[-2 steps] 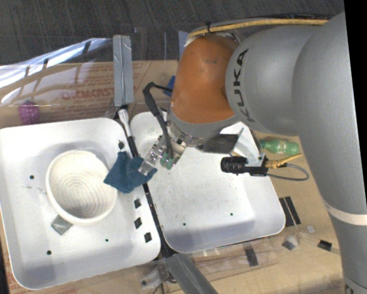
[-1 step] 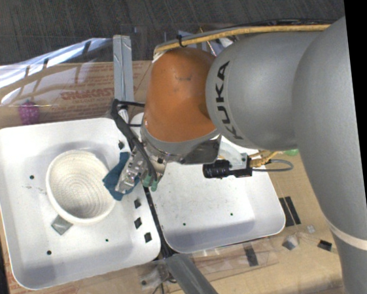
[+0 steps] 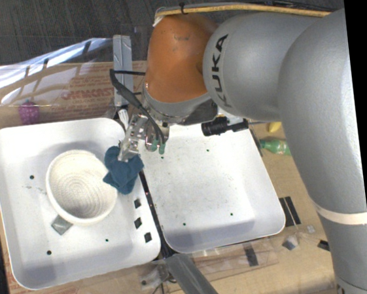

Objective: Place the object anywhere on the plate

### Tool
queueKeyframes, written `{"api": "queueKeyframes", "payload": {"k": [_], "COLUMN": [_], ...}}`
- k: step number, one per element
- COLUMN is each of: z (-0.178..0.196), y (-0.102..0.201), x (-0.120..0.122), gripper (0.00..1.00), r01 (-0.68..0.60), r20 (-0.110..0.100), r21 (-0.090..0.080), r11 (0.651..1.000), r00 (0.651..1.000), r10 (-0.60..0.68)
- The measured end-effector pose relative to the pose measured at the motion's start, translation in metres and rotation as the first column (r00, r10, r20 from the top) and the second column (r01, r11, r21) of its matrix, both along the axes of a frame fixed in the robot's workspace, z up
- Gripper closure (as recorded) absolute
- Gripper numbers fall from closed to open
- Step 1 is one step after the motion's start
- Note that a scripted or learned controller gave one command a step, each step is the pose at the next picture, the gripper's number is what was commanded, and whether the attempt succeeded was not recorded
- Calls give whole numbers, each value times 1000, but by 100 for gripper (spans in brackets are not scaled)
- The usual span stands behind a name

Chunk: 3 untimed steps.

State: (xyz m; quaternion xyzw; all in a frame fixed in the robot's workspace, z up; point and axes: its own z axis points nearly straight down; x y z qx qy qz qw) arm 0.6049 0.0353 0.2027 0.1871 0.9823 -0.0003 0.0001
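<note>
the grey arm with its orange band is the biggest thing in view, reaching in from the right and ending at the pincer, which sits over the seam between the two bins. to the right of the pincer lies the right bin, its floor white and lightly speckled. to the left of the pincer lies the left bin, and in it, just left of the pincer and a little lower, stands the white plate, round and ribbed with a raised rim. the blue cloth hangs directly beneath the pincer, its top bunched up at the fingertips and seemingly pinched there; its lower part drapes against the right rim of the plate and over the bin floor beside it. well left and below the pincer, at the plate's lower left edge, a small grey piece lies on the bin floor.
</note>
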Motion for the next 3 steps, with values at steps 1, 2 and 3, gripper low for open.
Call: {"api": "queueKeyframes", "payload": {"k": [1, 2, 3], "z": [19, 17, 9], "y": [42, -7, 55], "x": [-20, -2, -47], "gripper": [100, 100, 100], "r01": [201, 190, 260], "r20": [-2, 2, -2], "r21": [-1, 0, -1], "r11": [980, 982, 966], "r00": [980, 982, 966], "r10": [-201, -190, -260]}}
